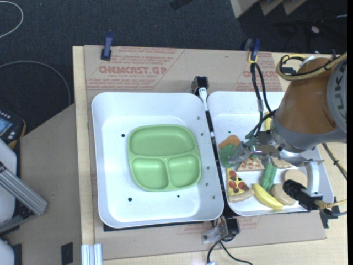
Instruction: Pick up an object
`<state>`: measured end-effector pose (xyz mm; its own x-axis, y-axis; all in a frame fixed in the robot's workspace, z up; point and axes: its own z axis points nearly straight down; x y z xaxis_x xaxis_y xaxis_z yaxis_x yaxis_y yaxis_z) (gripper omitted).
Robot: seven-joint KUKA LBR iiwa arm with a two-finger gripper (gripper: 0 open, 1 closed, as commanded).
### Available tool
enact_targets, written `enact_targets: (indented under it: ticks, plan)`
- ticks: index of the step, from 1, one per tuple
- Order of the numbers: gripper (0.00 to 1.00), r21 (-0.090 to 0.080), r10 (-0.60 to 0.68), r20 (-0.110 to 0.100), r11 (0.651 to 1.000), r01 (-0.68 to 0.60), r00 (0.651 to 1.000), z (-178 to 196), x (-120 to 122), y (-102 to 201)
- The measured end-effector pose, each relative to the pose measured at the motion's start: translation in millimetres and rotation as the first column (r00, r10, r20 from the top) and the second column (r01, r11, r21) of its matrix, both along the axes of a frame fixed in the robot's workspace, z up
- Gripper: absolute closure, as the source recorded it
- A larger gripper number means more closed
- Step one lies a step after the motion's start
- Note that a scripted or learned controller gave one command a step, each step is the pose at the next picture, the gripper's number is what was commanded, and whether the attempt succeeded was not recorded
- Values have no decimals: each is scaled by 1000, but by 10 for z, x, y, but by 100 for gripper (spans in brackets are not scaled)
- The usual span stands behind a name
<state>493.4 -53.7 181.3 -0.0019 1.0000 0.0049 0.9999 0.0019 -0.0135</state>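
My gripper (246, 154) hangs low over the left part of the right bin (234, 106), reaching in from the right. Several toy foods lie under and around it. An orange-brown piece (229, 142) sits just to its left. A pale pizza slice (252, 164) lies right below it, partly covered. Nearer the front are a red-topped pizza slice (237, 184), a yellow banana (266, 196), a green piece (269, 175) and a tan round piece (281, 193). Nothing is seen lifted.
The left bin (107, 148) holds a light green divided plate (164, 157). A black ridge (209, 126) runs between the two bins. The arm's bulky grey and orange body (309, 109) covers the right bin's right half.
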Motion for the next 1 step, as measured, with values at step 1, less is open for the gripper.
enact_targets:
  ticks: [1]
  plan:
    - [100, -5, -4, 16, 1000, 4, 1000, 137, 58, -37]
